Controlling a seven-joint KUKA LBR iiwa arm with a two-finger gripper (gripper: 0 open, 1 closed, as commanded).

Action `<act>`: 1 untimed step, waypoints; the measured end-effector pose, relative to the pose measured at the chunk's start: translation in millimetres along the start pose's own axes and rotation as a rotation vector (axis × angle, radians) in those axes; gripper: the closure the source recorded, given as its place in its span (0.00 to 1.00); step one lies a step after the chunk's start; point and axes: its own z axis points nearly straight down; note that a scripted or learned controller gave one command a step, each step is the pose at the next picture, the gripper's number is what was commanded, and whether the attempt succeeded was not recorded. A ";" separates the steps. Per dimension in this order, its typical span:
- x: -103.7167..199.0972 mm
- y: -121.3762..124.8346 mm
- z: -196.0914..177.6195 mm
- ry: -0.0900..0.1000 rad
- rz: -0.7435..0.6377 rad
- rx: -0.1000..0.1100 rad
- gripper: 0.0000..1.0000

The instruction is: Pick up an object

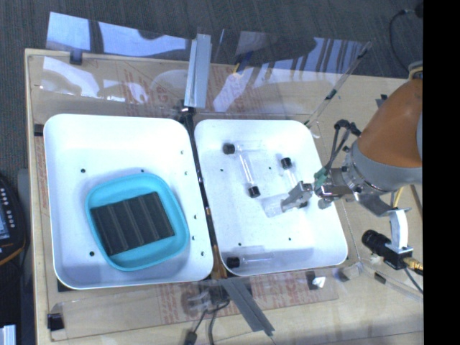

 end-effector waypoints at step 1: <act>-4.5 36.8 133.1 -0.014 -0.391 -0.025 0.00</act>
